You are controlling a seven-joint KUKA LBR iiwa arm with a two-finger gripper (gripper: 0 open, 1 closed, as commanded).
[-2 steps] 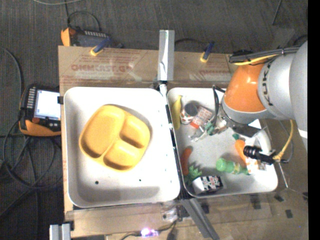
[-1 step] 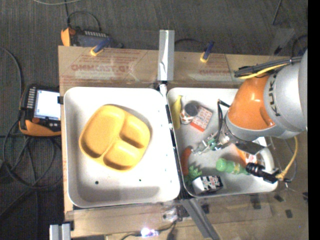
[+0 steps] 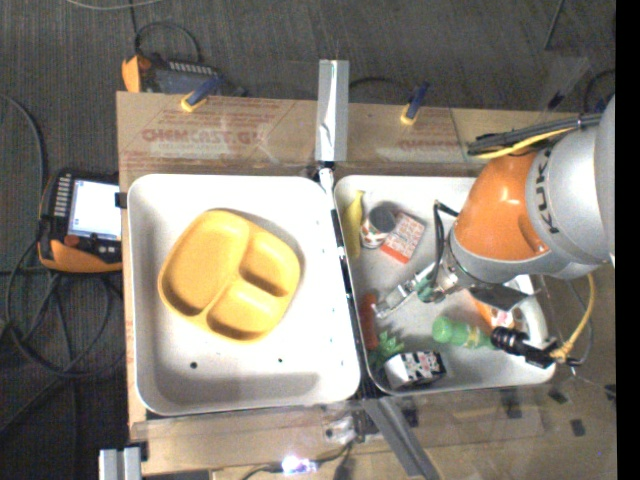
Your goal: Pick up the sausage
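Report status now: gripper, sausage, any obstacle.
Gripper low in right bin, nothing seen held. Sausage not identified. Green bottle, small box, banana crowd the bin.

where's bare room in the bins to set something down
Left bin: bare floor along the near edge and in the corners around the yellow tray. Right bin is crowded: banana, red packet, green bottle, with the arm overhead. It has one small gap below the packet.

Bench (image 3: pixel 200 133) — cardboard-topped; two white bins side by side: left bin (image 3: pixel 145 298), right bin (image 3: pixel 470 368).
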